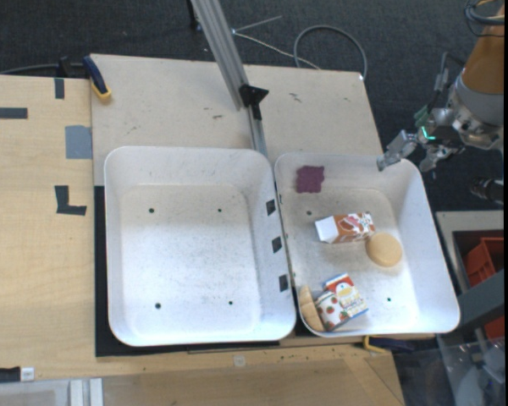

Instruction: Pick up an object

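The right bin (434,252) holds several items. A purple square piece (310,178) lies near its far wall. In the middle a white and orange carton (345,227) lies on its side, with a tan round ball (384,249) just right of it. A small red and white carton (343,300) sits near the front wall beside a tan brown piece (308,305). My gripper (409,152) hangs over the bin's far right corner, beyond the rim and apart from every item. Its fingers are spread, open, with nothing between them.
The left bin (112,227) stands beside the right one, sharing a raised divider (275,227). A grey metal rail (224,45) slants down from the top to the bins' far junction. Wooden bench top (34,227) extends left. Cables lie on the dark floor behind.
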Controlling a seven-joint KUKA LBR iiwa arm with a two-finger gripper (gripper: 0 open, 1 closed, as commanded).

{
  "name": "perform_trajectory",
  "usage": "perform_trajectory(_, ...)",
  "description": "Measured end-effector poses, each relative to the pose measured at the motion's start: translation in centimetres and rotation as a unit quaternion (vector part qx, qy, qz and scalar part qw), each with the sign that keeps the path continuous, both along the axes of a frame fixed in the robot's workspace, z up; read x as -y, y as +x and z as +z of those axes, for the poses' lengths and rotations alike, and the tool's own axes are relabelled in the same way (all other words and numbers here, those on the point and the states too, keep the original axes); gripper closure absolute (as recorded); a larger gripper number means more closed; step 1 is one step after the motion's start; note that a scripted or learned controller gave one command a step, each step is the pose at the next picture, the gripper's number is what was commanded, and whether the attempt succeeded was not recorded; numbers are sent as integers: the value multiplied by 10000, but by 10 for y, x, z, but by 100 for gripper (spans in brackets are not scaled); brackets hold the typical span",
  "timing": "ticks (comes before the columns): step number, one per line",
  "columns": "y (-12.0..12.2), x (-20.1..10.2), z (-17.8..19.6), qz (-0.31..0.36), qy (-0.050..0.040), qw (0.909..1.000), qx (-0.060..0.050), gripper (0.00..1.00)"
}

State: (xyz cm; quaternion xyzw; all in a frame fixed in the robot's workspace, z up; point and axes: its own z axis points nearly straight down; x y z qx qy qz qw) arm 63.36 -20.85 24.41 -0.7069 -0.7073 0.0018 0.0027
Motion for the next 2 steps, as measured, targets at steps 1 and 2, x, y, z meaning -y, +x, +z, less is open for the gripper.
perform_trajectory(1, 1, 0, 3, 7, -11, 10000, 22, 0)
perform_trajectory(2, -1, -3, -61, 6, -5, 10000, -5, 0)
